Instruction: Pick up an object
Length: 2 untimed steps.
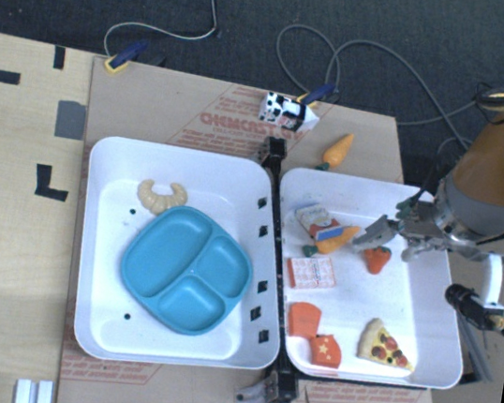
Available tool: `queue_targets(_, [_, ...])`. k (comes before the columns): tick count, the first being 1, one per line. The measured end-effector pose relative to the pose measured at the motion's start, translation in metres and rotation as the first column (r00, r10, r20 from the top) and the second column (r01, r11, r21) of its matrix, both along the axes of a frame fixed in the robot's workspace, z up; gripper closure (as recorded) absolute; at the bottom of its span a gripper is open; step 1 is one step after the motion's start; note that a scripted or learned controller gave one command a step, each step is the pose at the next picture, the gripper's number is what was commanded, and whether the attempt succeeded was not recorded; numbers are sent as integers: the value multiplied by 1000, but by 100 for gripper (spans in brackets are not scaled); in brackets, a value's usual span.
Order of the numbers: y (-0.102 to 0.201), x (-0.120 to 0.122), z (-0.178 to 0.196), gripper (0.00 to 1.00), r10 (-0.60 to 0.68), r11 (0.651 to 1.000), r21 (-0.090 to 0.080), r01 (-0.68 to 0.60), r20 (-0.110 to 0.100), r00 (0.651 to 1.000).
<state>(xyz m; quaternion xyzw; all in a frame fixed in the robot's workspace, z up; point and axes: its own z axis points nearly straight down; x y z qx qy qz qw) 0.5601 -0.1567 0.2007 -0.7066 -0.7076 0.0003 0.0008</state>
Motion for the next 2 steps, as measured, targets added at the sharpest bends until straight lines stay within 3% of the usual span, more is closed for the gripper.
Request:
queue_targets(1, [40,43,-112,0,1,1000,-1,-1,2,1000])
queue_targets(2, [40,43,-103,100,1,1000,0,-1,-2,1000])
